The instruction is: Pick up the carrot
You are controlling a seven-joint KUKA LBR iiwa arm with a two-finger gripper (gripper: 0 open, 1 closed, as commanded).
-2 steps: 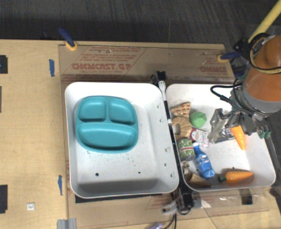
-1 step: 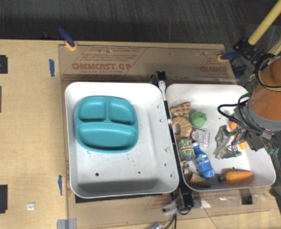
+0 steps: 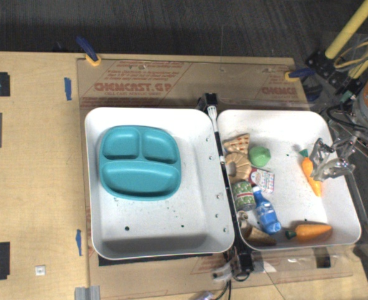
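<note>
Approaching: metallic two-finger end effector (image 3: 327, 161) hovering at frame right over right white bin (image 3: 284, 119), beside slim orange carrot (image 3: 310, 174). Finger opening impossible to judge; nothing visibly held. Next: likely centring, descending, closing.

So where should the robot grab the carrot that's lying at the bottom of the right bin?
Probably across the thick middle of the carrot, coming straight down from above. It lies flat and sideways in the right bin, dark stem end left, near the front wall, so fingers closing front to back span its narrow width. The gripper is now by another carrot.
</note>
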